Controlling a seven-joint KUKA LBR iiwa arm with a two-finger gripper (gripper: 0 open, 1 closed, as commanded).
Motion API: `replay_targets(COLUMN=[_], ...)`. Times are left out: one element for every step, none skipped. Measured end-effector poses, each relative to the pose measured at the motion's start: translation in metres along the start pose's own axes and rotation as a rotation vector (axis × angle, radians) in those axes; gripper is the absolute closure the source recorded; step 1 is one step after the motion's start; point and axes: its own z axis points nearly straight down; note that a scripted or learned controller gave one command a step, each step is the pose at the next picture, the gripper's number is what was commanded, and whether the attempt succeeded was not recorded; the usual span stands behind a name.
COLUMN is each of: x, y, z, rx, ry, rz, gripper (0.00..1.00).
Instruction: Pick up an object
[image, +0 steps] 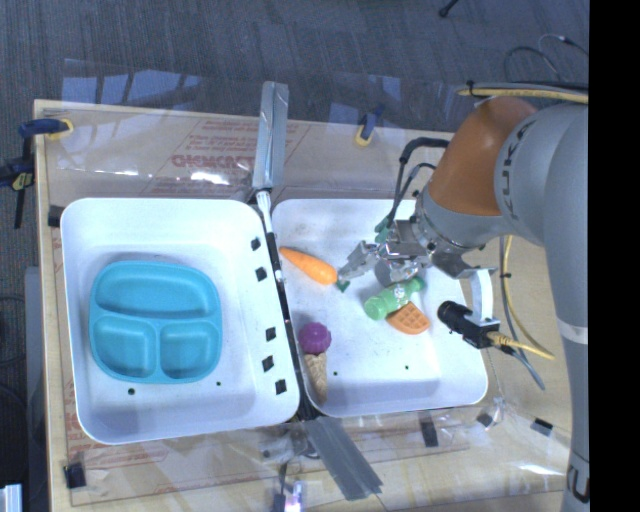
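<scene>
In the right bin (450, 375) lie a toy carrot (308, 266), a green toy (385, 302), an orange waffle-like piece (408, 320) and a purple ice-cream cone (315, 342). My gripper (378, 274) hangs low over the middle of that bin, just above the green toy and right of the carrot. It is open; one finger (350, 270) points left toward the carrot's tip. Nothing sits between the fingers. The waffle piece touches the green toy's lower right side.
A blue divided plate (155, 320) lies in the left bin (80, 230). A grey divider (268, 130) runs between the two bins. Cables and a black fitting (465, 322) hang off the wrist over the right bin's right side.
</scene>
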Motion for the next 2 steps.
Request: replay_targets(x=[0.0181, 0.0189], y=[0.0513, 0.0513], z=[0.1017, 0.0921], rx=[-0.002, 0.001], ry=[-0.001, 0.0], rz=[0.083, 0.079], gripper=[0.0, 1.0])
